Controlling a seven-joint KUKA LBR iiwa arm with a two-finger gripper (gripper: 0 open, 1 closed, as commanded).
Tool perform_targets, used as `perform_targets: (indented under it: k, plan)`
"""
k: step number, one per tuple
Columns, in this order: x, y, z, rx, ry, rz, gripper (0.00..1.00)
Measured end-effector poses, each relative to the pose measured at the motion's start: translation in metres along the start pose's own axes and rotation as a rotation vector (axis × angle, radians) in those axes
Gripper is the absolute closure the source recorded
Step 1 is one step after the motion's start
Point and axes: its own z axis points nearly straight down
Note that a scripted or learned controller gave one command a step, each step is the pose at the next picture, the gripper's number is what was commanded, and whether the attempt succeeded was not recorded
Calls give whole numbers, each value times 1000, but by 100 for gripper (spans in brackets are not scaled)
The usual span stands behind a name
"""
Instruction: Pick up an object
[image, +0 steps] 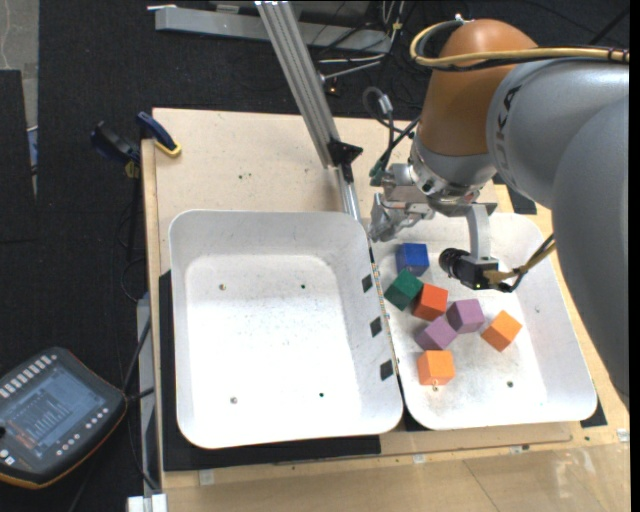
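Right now the gripper (392, 226) hangs over the right bin (560, 385), and whether it is spread or closed I cannot tell.
Just below its tip sits a blue cube (411, 257), small and matte, with a green cube (404, 290) touching beneath.
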Motion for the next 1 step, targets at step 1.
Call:
perform_targets:
  k: [1]
  plan:
    - [63,6,3,-2,1,-2,100]
